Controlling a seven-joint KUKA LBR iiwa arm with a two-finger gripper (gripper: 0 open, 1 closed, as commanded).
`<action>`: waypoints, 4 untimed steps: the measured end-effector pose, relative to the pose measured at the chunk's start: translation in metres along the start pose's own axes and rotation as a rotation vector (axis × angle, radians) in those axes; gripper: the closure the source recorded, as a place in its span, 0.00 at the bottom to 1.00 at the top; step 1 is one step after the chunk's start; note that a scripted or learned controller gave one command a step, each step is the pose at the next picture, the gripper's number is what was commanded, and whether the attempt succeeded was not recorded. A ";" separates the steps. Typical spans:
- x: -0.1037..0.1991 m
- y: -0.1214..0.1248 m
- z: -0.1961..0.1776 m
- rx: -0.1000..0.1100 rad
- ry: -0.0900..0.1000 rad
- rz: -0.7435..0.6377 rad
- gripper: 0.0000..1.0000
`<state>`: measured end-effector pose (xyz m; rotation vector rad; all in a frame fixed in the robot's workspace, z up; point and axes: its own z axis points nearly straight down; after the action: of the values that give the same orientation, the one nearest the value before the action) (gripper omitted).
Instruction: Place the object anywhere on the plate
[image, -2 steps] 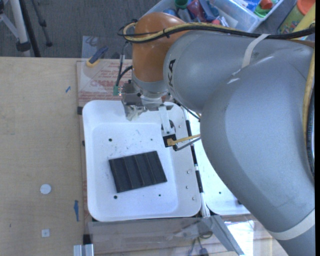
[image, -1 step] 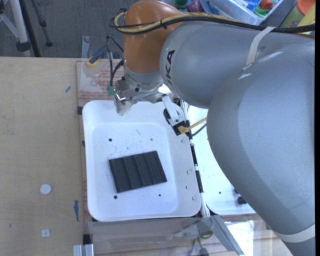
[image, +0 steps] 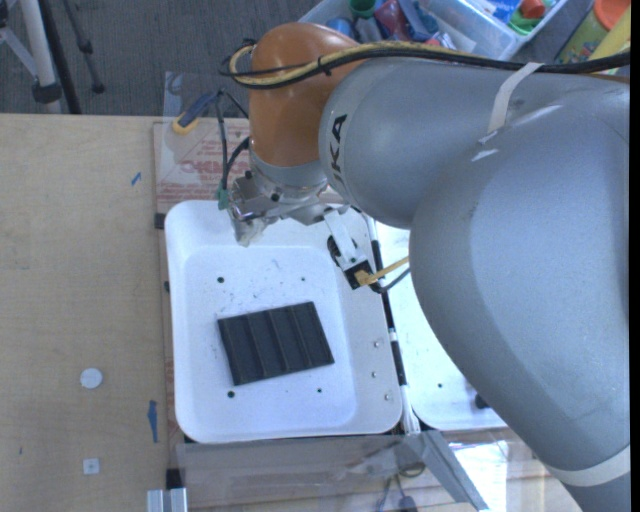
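A dark grey ribbed rectangular plate (image: 275, 343) lies flat and slightly turned in the lower middle of the left white bin (image: 186, 330). My gripper (image: 245, 226) hangs below the orange band (image: 290, 95) over the bin's far edge, above and a little left of the plate and apart from it. The wrist and the big grey arm hide whatever lies under them at the bin's far side. A black and yellow fitting (image: 355, 268) sticks out from the wrist over the bin's right rim.
The right bin (image: 440, 385) is mostly covered by the arm. Tan bench top (image: 70, 250) spreads to the left, with a small white disc (image: 91, 378) on it. Coloured clutter in a clear box (image: 450, 20) sits at the back.
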<state>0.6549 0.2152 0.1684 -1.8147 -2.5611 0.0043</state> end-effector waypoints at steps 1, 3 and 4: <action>-0.001 0.012 -0.059 -0.005 -0.001 -0.043 1.00; -0.002 0.011 -0.176 -0.004 -0.002 -0.142 0.00; -0.001 0.013 -0.186 -0.008 -0.004 -0.144 1.00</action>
<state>0.6678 0.2187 0.3540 -1.6302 -2.6911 -0.0030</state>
